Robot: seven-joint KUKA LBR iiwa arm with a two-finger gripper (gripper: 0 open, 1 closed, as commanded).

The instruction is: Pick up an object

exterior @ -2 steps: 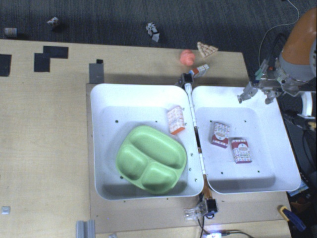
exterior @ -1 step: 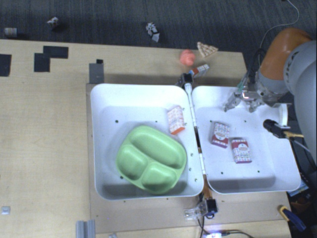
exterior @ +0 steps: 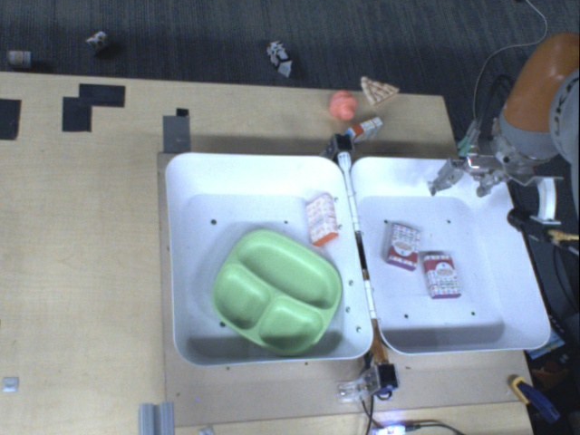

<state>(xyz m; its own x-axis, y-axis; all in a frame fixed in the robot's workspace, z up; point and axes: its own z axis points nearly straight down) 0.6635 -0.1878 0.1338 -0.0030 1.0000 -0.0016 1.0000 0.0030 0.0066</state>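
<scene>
My gripper [exterior: 464,180] hangs over the far right corner of the right bin [exterior: 507,270], its two fingers spread open with nothing between them. Two small red and white cartons lie in that bin: one [exterior: 401,245] near the middle and another [exterior: 441,275] just right of it, both well in front and left of the gripper. In the left bin [exterior: 186,243] a green divided plate [exterior: 276,289] rests tilted, and a small orange and white packet [exterior: 321,218] lies by the bin's right wall.
Behind the bins on the bench lie a pink ball [exterior: 343,106], a pizza-slice toy [exterior: 378,90] and a small tube [exterior: 365,130]. Cables and a clamp sit at the front between the bins [exterior: 372,386].
</scene>
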